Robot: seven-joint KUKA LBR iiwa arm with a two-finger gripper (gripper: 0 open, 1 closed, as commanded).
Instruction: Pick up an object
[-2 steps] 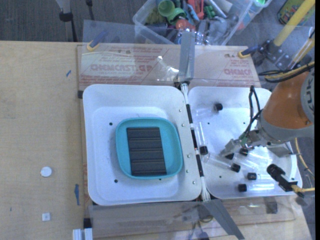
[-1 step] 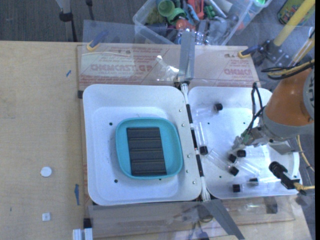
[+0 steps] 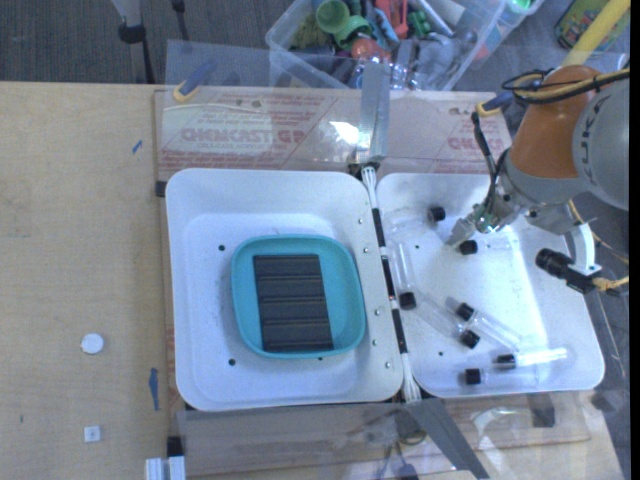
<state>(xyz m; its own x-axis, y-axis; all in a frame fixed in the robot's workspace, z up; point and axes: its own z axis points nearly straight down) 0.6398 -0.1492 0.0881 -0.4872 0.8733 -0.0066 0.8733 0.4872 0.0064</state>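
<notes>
Seemingly hand (image 3: 470,230) low over right bin (image 3: 520,278), arm slanting.

Hidden, cut off and unclear parts

The arm (image 3: 570,138) is cut by the right edge, so its upper part is out of sight. The gripper (image 3: 468,232) is small and blurred over the right bin (image 3: 590,368); I cannot tell how its tip stands. The clear tubes (image 3: 500,328) with black caps almost melt into the white floor. The box of toys (image 3: 400,18) is cut by the top edge, its contents a jumble.
</notes>
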